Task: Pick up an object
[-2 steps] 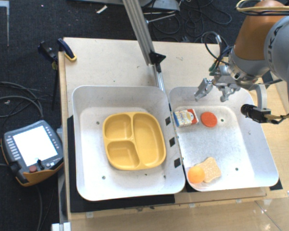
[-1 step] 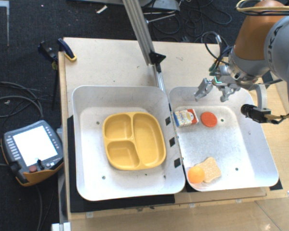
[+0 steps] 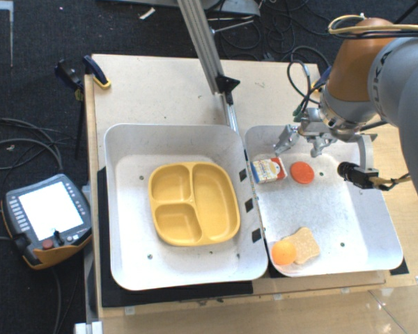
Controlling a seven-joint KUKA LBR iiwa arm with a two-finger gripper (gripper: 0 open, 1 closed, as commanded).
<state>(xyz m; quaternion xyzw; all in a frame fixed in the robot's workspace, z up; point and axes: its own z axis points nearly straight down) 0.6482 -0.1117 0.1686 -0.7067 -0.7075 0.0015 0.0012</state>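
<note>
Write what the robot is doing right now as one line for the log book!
gripper: above right bin's far end, holding nothing | nearest: small carton, red disc | left bin: yellow tray

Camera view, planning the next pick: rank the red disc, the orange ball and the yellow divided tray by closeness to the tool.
1. Small red disc, right bin, just below the tool.
2. Orange ball, right bin's near corner.
3. Yellow divided plastic tray, left bin.

Right bin [image 3: 366,245] centre bare (items [image 3: 267,170] along edges).
</note>
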